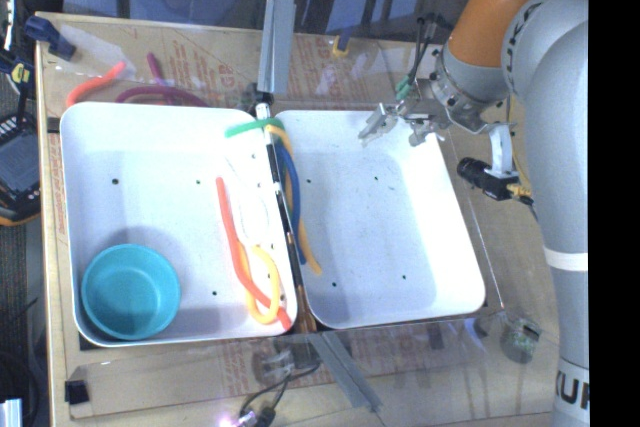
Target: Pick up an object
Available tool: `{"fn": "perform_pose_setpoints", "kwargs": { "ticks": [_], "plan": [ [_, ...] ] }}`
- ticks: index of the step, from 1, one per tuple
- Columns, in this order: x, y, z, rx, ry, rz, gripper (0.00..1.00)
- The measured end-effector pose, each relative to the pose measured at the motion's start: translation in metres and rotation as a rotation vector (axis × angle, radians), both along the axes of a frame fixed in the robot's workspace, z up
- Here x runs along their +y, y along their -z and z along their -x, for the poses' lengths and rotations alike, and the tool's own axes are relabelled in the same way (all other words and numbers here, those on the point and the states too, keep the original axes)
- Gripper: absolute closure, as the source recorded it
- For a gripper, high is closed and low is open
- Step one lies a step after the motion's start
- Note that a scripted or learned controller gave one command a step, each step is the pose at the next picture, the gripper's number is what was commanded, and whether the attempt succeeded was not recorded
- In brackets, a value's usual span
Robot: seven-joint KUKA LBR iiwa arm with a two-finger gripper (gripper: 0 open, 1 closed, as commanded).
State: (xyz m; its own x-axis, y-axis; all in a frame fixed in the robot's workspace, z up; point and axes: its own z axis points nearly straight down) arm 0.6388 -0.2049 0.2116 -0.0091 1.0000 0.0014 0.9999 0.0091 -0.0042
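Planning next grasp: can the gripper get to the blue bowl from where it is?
Probably yes. The blue bowl sits alone in the left bin's near corner, open from above. The gripper hovers over the right bin's far edge, so it must cross the cables draped along the divider.

Bench [150, 50], left bin [70, 215], right bin [450, 215]

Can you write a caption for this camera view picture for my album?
Robot arm's tool hovers over the right bin; a blue bowl sits in the left bin.
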Motion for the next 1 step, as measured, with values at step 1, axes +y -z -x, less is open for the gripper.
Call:
{"fn": "perform_pose_setpoints", "kwargs": {
  "ticks": [1],
  "plan": [
    [0.0809, 0.0959, -0.0092, 0.001, -0.095, 0.002, 0.0]
  ]
}}
